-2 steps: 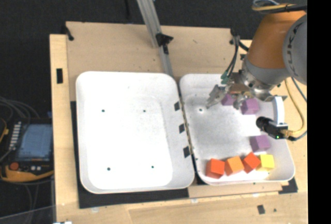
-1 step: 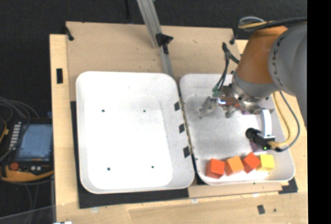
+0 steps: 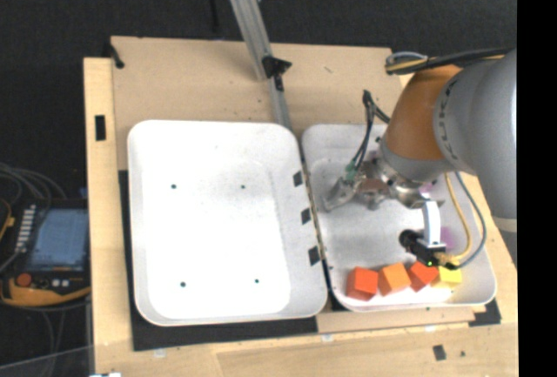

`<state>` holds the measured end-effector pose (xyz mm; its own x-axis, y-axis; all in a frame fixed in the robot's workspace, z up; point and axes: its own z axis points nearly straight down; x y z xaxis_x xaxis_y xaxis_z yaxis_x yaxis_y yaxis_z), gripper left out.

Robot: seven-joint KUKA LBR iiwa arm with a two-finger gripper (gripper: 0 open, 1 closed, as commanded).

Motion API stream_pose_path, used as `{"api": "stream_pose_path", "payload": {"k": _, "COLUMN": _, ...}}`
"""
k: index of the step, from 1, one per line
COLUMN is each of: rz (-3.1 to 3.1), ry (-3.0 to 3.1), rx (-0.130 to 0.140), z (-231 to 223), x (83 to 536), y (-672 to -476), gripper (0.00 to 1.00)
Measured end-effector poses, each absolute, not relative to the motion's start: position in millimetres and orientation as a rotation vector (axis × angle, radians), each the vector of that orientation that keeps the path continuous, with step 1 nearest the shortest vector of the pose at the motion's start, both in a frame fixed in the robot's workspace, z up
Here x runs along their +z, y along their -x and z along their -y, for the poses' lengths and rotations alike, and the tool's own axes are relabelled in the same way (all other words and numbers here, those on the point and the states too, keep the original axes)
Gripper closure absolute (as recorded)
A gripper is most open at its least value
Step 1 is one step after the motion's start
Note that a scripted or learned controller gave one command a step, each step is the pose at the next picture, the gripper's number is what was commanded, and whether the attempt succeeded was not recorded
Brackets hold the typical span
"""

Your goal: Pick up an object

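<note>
The arm (image 3: pixel 452 127) reaches over the right bin (image 3: pixel 348 227). The left bin (image 3: pixel 209 218) lies beside it. Gripper (image 3: pixel 344 190) is low in the right bin; its grip state cannot be determined. Orange blocks (image 3: pixel 392 278) and a yellow block (image 3: pixel 450 274) line that bin's near edge.

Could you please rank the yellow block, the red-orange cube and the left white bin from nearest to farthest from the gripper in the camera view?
From the gripper:
1. Red-orange cube, at the right bin's front edge.
2. Yellow block, at the right bin's front right corner.
3. Left white bin, measured to its centre.
</note>
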<state>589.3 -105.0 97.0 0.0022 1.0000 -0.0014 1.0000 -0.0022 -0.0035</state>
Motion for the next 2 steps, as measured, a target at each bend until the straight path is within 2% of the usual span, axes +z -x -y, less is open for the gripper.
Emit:
{"api": "stream_pose_path", "payload": {"k": 1, "rz": 2.212, "ry": 2.236, "rx": -0.004, "z": 106, "x": 111, "y": -591.2, "gripper": 1.00}}
{"api": "stream_pose_path", "payload": {"k": 2, "rz": 2.217, "ry": 2.233, "rx": -0.005, "z": 113, "x": 156, "y": -595.4, "gripper": 1.00}}
